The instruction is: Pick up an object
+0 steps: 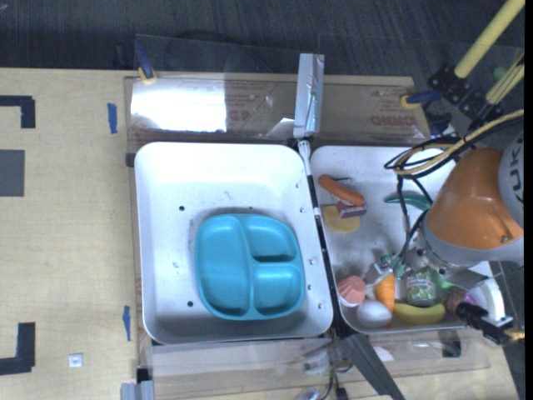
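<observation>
My gripper [410, 278] is low in the right bin [366, 167], under the orange band of the arm [473, 205], down among a cluster of small items. Around it lie an orange carrot-like piece [385, 292], a yellow banana [419, 312], a white egg [374, 312] and a pink round piece [351, 288]. Farther back in the same bin are a hot dog [342, 190] and a yellow and purple piece [342, 215]. The arm's body hides part of the bin's right side.
The left bin [166, 182] holds a blue divided tray [248, 265]. A clear plastic wall [216, 107] and a metal post [309, 90] stand behind the bins. Black and yellow cables [425, 152] hang over the right bin.
</observation>
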Available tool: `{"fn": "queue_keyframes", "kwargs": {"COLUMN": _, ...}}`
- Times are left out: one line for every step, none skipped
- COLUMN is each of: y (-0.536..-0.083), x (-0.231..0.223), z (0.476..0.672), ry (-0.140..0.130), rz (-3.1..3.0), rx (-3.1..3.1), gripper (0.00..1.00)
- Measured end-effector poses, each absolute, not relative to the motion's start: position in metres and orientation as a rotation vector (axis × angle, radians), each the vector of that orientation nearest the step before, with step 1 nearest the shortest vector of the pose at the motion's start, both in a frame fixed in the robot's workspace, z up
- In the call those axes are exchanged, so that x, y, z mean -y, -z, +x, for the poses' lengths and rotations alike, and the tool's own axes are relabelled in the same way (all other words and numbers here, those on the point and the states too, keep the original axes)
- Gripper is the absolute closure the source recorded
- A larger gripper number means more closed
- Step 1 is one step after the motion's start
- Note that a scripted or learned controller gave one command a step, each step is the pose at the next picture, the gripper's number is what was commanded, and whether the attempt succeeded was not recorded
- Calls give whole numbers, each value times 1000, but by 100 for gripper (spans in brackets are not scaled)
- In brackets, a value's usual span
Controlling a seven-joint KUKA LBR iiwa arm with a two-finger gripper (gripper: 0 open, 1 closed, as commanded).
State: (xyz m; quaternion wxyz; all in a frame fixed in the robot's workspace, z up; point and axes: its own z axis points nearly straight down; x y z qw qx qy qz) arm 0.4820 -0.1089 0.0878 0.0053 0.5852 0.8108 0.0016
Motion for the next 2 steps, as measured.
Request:
{"fn": "queue_keyframes", "kwargs": {"y": -99, "x": 109, "z": 484, "ry": -10, "rz": 1831, "rx": -2533, "gripper": 100}}
{"fn": "queue_keyframes", "kwargs": {"y": -186, "x": 64, "z": 553, "ry": -6, "rz": 2101, "rx": -2331, "gripper": 100}}
